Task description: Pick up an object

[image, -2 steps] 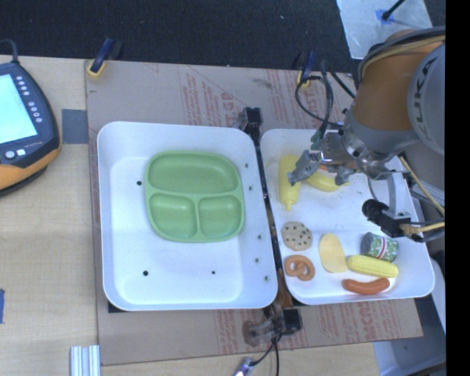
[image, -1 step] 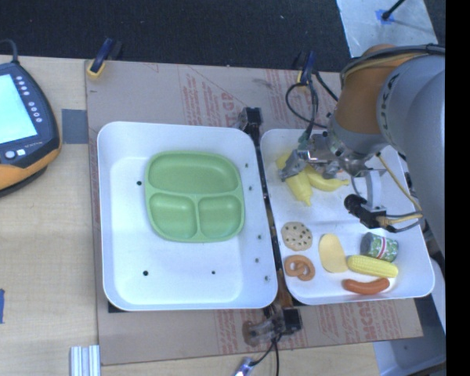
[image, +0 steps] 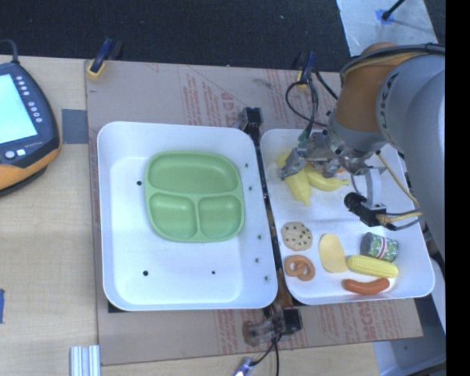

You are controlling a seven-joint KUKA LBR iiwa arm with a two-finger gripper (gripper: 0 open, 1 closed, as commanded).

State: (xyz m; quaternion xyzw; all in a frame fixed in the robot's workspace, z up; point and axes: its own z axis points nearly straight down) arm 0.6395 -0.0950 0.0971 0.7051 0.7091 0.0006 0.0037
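From the camera above the bench, you see two white bins side by side. Take the left bin as your landmark. A green divided plate lies in it, toward its far half, with three compartments facing up.

Just right of that bin, touching its edge, sits the right bin, and that is where all the small items are. In the far part of it, nearest the arm, lies a bunch of yellow bananas. Nearer to you, close to the wall shared with the left bin, you find a round cookie and, just below it, a brown pretzel. Further right from those lie a pale yellow slice, an ear of corn, a red-brown sausage along the near wall, and a small green can just above the corn.

The arm reaches in from the right, its orange band above the wrist. The gripper is down over the far part of the right bin, right at the bananas. You cannot tell whether it is open or closed, nor whether it holds anything.

Left of the left bin, on the wooden bench, rests a control pendant with a lit screen.
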